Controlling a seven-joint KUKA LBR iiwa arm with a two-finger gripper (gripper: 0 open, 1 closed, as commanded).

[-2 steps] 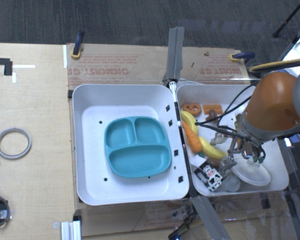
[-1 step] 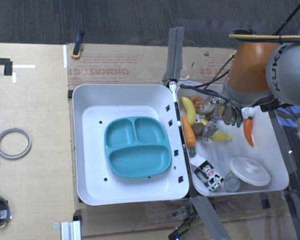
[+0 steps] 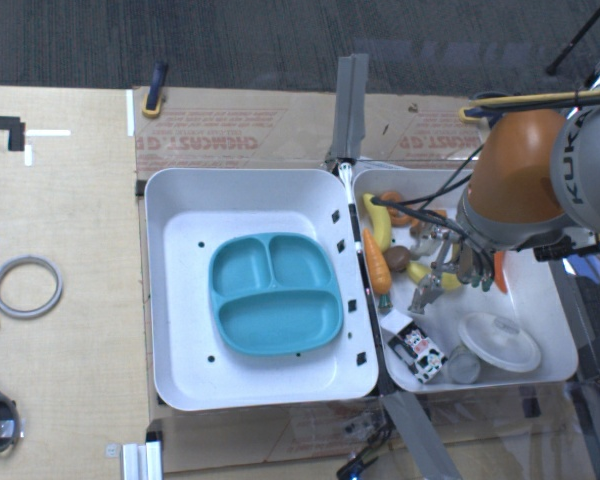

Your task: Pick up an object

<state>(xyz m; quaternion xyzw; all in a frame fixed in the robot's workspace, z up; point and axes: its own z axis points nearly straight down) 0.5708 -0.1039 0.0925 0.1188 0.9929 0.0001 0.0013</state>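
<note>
My gripper (image 3: 432, 286) hangs low over the middle of the right bin (image 3: 550, 368), under the grey arm with its orange band (image 3: 515, 168). Several small objects lie around it. A yellow banana (image 3: 378, 223) and an orange carrot (image 3: 378, 266) rest along the bin's left wall. A brown piece (image 3: 397, 259) and a yellow piece (image 3: 421, 271) sit just left of the gripper, partly hidden by it. An orange-red item (image 3: 500, 271) peeks out on its right. I see nothing held in the gripper.
A black-and-white patterned item (image 3: 418, 351), a small grey object (image 3: 464, 368) and a white round lid (image 3: 500, 341) lie at the front of the right bin. The left bin (image 3: 180, 348) holds a teal divided plate (image 3: 276, 294). A tape roll (image 3: 25, 286) lies on the bench at far left.
</note>
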